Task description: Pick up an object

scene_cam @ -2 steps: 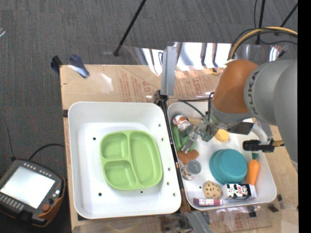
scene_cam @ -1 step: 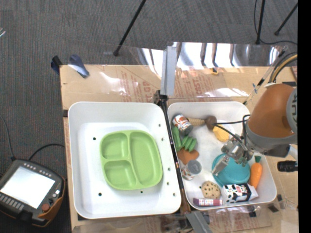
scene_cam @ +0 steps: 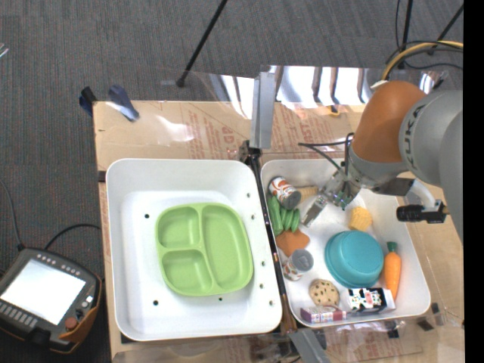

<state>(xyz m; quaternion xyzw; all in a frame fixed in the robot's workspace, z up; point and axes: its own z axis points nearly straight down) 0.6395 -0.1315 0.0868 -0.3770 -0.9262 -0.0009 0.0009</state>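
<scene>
My gripper (scene_cam: 316, 208) hangs low over the upper middle of the right bin (scene_cam: 418, 293), reaching down and left from the orange-banded wrist. It sits just right of a red and white can (scene_cam: 283, 190) and the green pea pods (scene_cam: 283, 218). A yellow piece (scene_cam: 361, 218) lies to its right and a teal bowl (scene_cam: 355, 258) sits below it. I see nothing held in the gripper.
The right bin also holds an orange piece (scene_cam: 293, 240), a small grey can (scene_cam: 301, 262), a cookie (scene_cam: 324, 292), a carrot (scene_cam: 391, 271) and a milk carton (scene_cam: 369, 299). A green divided plate (scene_cam: 203, 248) lies in the left bin (scene_cam: 128, 203).
</scene>
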